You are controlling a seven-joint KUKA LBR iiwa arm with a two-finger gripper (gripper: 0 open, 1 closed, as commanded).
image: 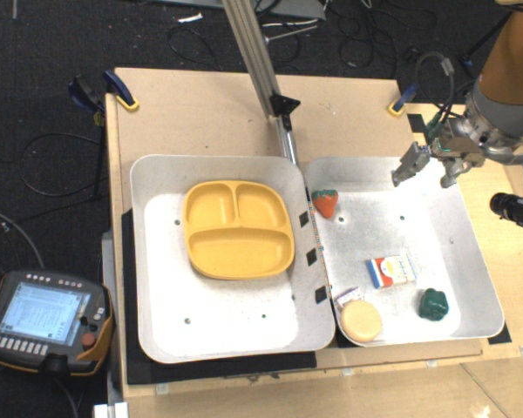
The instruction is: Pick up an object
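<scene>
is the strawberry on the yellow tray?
No: the strawberry lies in the right bin, near its left wall, while the yellow tray sits in the left bin.

A yellow plate (239, 231) is sitting in the white left bin (157, 320). In the white right bin (471, 259), a red strawberry (327, 203), a red, white and blue box (391, 271), a dark green lump (433, 304) and a pale yellow disc (362, 320) are lying.

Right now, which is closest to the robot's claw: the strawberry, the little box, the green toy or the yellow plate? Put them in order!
From the gripper, in the camera view:
1. Strawberry, right bin's far-left corner.
2. Little box, right bin's middle.
3. Green toy, right bin's near side.
4. Yellow plate, left bin.
</scene>
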